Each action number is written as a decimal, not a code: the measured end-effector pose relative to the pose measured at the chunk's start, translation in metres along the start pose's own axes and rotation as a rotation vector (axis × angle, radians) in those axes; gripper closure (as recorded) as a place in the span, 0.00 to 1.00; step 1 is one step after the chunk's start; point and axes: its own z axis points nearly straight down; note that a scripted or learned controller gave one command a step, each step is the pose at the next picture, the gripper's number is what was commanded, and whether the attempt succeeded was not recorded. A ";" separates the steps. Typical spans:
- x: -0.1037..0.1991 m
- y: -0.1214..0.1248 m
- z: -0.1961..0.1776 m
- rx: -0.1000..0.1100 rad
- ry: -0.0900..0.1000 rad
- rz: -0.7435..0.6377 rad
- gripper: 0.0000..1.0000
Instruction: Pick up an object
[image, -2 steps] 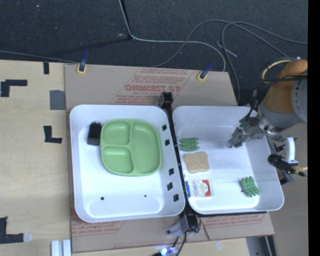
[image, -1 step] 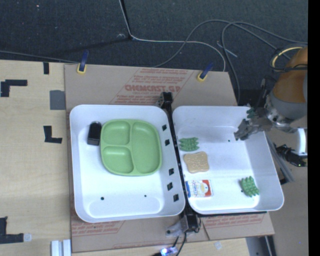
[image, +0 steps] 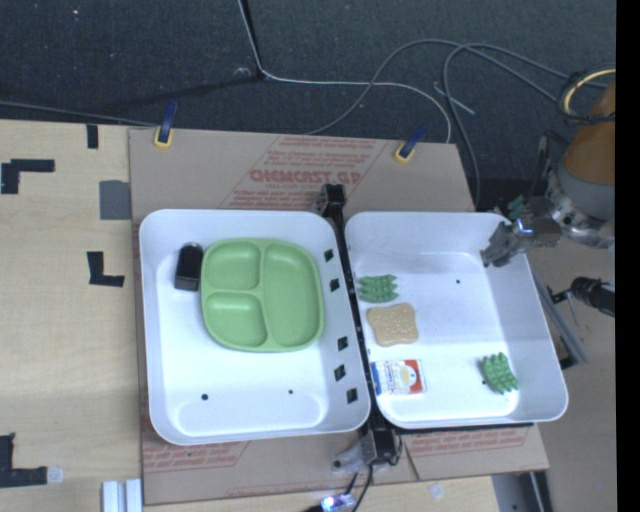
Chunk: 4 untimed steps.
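Camera view: the pincer (image: 503, 247) hangs at the right bin's (image: 440, 232) far right corner, its spread impossible to tell. A green toy (image: 497, 372) lies near that bin's near right corner; a descent here risks striking the rim.

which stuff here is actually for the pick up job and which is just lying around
For the job: pincer at the right bin's far right rim; candidates in that bin: green leafy piece, tan toast-like slice, small red and white packet, green piece.

Lying about: green divided plate and black block in left bin; cables; two clamps.
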 end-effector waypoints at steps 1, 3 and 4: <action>0.001 0.001 -0.025 0.002 0.001 0.000 1.00; 0.118 0.002 -0.011 0.006 0.002 -0.005 1.00; 0.164 0.019 -0.008 0.005 0.001 -0.003 1.00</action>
